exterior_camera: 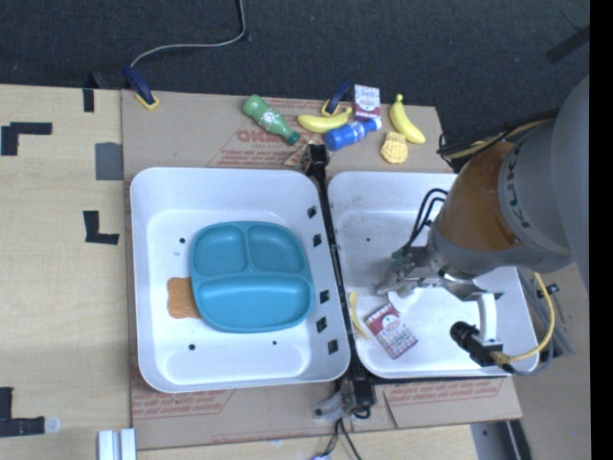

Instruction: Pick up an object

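the grey arm with its orange band (pixel 484 209) reaches in from the right and hangs over the right shallow white bin (pixel 369 204). its tool (pixel 410 278) points down toward the bin floor, low in the bin's middle; whether it is open or closed cannot be told from this slant.

just below and left of the tool, a small red and white carton (pixel 391 331) lies flat on the floor of the right bin, tilted, near the front wall. a thin yellow strip (pixel 355 314) lies beside it against the bin's left wall.

the left shallow white bin (pixel 153 209) holds a blue plastic plate with three compartments (pixel 252 276), and a flat orange piece (pixel 179 298) pokes out from under the plate's left edge.

on the brown cardboard surface (pixel 182 132) behind the bins lie a green toy bottle (pixel 269 118), two yellow toy bananas (pixel 323 121) (pixel 406 122), a blue toy bottle (pixel 345 135), a small red and white box (pixel 367 101) and a yellow toy corn piece (pixel 393 147).
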You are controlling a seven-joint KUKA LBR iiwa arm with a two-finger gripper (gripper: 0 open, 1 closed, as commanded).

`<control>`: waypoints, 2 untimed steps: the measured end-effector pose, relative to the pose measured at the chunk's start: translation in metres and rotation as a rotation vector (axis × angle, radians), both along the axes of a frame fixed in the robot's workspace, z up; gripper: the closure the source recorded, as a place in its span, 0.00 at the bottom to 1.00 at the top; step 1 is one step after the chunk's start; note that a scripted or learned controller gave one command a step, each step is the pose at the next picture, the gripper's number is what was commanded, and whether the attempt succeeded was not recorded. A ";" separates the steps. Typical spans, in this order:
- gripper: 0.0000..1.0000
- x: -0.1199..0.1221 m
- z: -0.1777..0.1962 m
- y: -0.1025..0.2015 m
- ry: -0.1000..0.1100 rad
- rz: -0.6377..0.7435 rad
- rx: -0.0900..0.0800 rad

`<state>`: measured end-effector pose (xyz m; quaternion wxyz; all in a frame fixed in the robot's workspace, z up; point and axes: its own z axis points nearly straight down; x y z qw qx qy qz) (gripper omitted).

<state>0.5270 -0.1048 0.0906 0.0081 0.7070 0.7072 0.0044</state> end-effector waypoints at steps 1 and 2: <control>1.00 0.013 0.094 0.063 0.017 0.002 0.006; 0.00 0.013 0.093 0.062 0.018 0.001 0.005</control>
